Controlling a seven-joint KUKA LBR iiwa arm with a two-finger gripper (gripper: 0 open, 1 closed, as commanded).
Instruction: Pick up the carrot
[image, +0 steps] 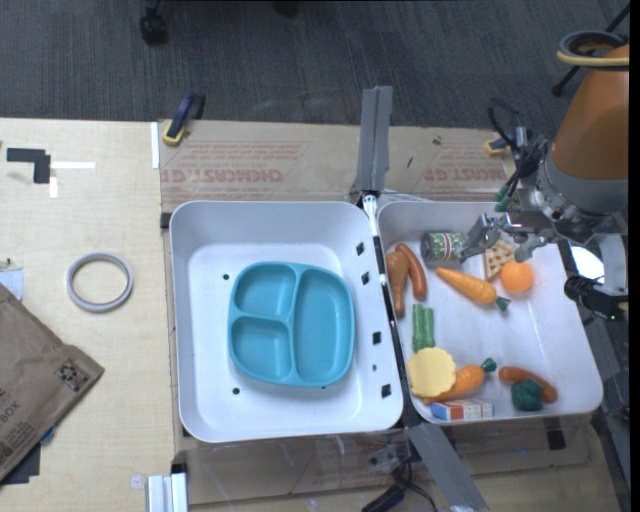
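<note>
right bin (580, 345): carrot (468, 286) lies free; fingers (487, 236) above, blurred, spread unclear.

blue plate (293, 323), tape roll (100, 281)

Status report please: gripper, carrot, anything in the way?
Gripper above right bin's far end, nothing held. Carrot lying loose just below it. Orange ball and can close by.

The arm (590, 120) is grey with a broad orange band, dark cables and perhaps metal fittings at its wrist.
</note>
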